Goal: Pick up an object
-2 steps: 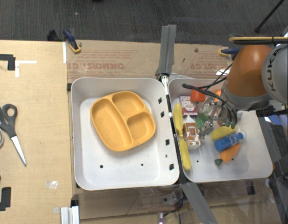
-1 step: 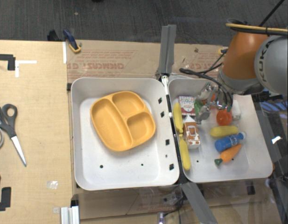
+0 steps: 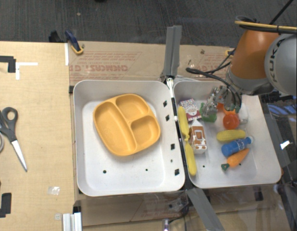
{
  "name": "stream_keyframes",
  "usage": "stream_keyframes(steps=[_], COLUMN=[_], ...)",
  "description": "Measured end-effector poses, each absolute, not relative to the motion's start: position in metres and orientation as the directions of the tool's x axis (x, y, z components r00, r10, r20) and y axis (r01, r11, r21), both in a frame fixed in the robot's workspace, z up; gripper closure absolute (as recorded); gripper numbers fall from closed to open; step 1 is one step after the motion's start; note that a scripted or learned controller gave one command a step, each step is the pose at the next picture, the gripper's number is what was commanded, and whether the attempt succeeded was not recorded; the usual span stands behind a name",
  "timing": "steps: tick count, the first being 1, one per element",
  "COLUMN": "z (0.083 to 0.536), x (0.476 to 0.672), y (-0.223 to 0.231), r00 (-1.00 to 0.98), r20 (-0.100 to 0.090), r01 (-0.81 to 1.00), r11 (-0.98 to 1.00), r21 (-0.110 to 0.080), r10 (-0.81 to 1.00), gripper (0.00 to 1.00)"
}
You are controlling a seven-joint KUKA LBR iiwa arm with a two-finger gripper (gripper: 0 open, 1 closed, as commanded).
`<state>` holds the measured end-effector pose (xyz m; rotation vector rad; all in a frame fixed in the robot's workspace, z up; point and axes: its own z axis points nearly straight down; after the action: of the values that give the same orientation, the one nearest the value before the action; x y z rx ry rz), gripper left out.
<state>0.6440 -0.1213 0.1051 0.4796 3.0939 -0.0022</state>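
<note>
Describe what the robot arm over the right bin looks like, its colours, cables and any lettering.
The arm has a rounded grey shell with a broad orange band, and dark letters run down the grey part. Black cables loop from its wrist, and a yellow one crosses the top. Its gripper is a small metallic grey assembly.

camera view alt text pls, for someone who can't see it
A grey and orange robot arm reaches in from the right, its gripper low over the right white bin, which holds small toy foods including a tomato, two bananas and a carrot. The left white bin holds a yellow divided plate. Scissors lie on the bench.
</note>
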Motion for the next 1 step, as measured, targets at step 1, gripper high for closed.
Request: stream_keyframes(steps=[1], z=[0.1921], x=[0.6032], y=[-0.0645], r00=[-0.912], r20=[-0.003], r01=[0.410], r11=[0.912], r21=[0.000], r10=[0.410], gripper=[1.00])
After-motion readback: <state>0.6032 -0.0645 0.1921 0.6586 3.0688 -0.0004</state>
